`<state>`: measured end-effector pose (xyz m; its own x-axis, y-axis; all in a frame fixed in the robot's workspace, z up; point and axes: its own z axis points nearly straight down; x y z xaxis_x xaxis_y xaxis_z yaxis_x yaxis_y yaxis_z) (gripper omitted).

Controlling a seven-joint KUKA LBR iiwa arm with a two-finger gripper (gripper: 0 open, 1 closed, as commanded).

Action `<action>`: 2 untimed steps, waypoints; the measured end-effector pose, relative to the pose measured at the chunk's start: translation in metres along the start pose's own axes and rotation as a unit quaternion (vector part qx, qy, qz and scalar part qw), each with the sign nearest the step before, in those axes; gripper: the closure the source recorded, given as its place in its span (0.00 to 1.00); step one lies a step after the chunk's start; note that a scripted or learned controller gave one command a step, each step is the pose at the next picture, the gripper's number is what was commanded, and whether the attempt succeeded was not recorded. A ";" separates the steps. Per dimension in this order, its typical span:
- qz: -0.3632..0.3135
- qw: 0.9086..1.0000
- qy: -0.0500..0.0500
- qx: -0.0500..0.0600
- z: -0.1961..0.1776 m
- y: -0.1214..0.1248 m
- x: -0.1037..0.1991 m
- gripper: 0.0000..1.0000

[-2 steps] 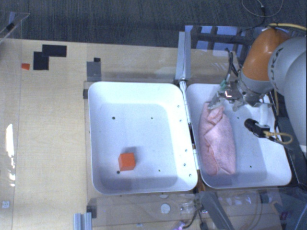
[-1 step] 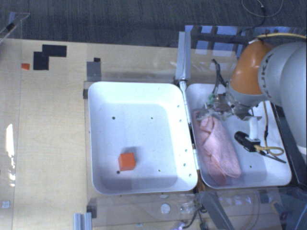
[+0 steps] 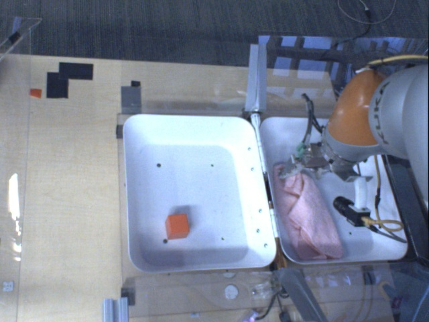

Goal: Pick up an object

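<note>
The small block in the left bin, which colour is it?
Orange block, seen best in the camera view.

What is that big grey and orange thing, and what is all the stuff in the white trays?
That is a robot arm, a machine that reaches and grabs a bit like your own arm does. The picture comes from a camera fixed above the bench, looking down at a slant, and the arm comes in from the right side.

On the wooden bench sit two shallow white trays. The left tray has a small orange block lying near its front. The right tray has a crumpled pink cloth in it.

At the arm's end is its gripper, a hand with two fingers. It is right at the top edge of the cloth. I cannot tell from here whether it has grabbed the cloth.
</note>
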<state>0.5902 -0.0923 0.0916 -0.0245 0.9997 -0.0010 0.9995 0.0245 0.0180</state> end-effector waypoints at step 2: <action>-0.001 1.000 0.001 -0.005 -0.013 0.004 0.002 0.00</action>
<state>0.5938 -0.0901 0.1047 -0.0270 0.9996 0.0000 0.9993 0.0270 0.0274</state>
